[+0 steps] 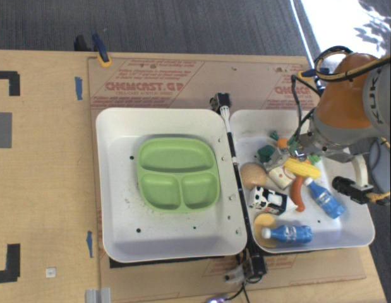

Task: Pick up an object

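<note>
Arm (347, 100) reaches over the right bin (356, 232). Pincer (299, 149) sits low among the toys, beside a corn cob (302, 167); its state I cannot tell. Same bin holds 2 blue bottles (290, 233), a red sausage (298, 193) and a black-and-white cow piece (268, 199). Left bin (113, 169) carries a green divided tray (178, 172).
</note>
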`<state>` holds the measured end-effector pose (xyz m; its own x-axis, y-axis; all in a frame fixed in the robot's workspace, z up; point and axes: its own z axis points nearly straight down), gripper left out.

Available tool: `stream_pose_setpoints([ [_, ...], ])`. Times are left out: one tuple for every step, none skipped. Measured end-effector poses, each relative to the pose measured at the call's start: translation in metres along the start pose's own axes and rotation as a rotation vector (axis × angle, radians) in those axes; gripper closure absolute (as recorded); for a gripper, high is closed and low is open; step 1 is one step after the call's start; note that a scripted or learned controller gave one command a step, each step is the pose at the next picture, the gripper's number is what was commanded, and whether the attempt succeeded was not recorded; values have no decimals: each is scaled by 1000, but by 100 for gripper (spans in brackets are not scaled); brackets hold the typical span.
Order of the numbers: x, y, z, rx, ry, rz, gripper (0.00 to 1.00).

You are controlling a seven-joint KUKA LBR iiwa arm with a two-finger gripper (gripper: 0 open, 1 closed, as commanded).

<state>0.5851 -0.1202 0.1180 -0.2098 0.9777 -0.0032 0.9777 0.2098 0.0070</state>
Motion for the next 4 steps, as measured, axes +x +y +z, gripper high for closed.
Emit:
stream_pose_setpoints([
  [-10, 45, 33, 24, 11, -292, 0],
  [-5, 52, 33, 50, 7, -350, 0],
  [-9, 62, 33, 73, 26, -357, 0],
  [-11, 65, 23, 58, 14, -361, 100],
])
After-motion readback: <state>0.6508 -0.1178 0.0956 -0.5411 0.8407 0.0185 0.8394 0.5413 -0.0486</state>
